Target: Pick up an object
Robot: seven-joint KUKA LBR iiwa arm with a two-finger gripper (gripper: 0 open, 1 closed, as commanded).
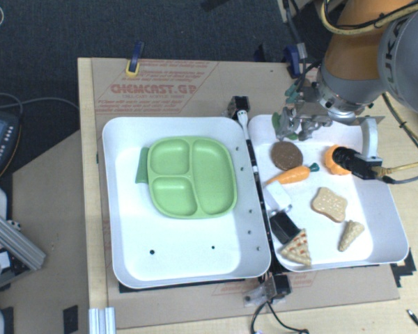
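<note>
My gripper (295, 127) hangs over the far left corner of the right bin (389, 214), just beyond a round brown cookie (286, 155). Nothing shows between its fingers. A carrot (290, 175) lies in front of the cookie, pointing left. To the right sits an orange fruit (331, 160), partly covered. A slice of toast (329, 204) lies mid-bin, with a pale cone-shaped piece (350, 234) in front of it. A pizza slice (297, 248) rests at the near left corner, beside a black block (284, 223) and a white piece (279, 197).
The left bin (125, 214) holds a green divided plate (192, 176) towards its back. The two bins meet along a raised rim (254, 186). The arm (366, 26) comes in from the upper right above the right bin.
</note>
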